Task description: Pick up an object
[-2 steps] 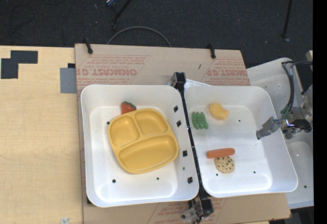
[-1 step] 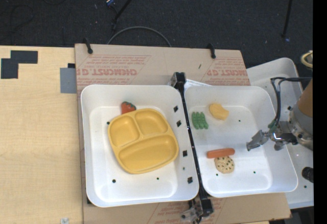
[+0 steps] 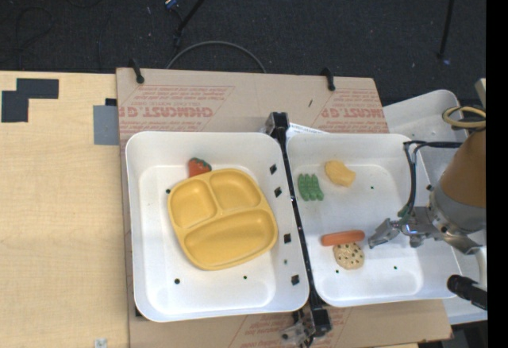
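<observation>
Left bin (image 3: 151, 259): yellow tray (image 3: 222, 217), strawberry (image 3: 198, 167) at its upper edge. Right bin (image 3: 381, 291): peas (image 3: 309, 187), yellow piece (image 3: 340, 173), carrot (image 3: 342, 238), cookie (image 3: 348, 257) just below it. Gripper (image 3: 379, 237) low beside carrot, right of it; fingers spread, grasping nothing.

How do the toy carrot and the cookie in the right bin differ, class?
The toy carrot is orange, long and thin, lying crosswise; the cookie is tan, round, flat and dotted with dark specks. The carrot lies farther from the bin's near edge than the cookie, and is longer. Both lie side by side near the gripper.
</observation>
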